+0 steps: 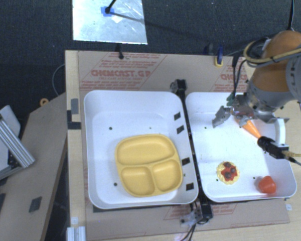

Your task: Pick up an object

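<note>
The gripper (230, 113) hangs over the right bin's (205, 149) far edge, jaw state impossible to tell. An orange carrot (251, 128) lies just beside it, apparently ungrasped.

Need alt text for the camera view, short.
A grey robot arm reaches from the right over the right white bin, its pincer above the bin's upper part. That bin holds a carrot, a small tart and a tomato; the left bin holds a yellow divided plate.
</note>
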You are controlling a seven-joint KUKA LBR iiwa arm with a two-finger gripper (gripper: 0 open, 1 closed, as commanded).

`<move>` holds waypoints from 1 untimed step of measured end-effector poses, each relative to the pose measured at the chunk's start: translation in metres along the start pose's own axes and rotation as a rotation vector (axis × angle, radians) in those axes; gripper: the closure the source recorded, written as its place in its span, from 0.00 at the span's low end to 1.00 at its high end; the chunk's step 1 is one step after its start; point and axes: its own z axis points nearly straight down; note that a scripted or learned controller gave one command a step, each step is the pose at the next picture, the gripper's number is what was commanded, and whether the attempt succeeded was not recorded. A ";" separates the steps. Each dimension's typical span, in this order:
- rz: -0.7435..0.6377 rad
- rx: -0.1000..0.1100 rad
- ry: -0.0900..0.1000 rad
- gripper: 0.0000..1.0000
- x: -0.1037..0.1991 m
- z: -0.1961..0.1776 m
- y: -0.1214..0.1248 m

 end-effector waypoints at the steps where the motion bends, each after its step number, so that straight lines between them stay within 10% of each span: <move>1: -0.002 -0.014 -0.002 0.00 0.000 -0.007 0.003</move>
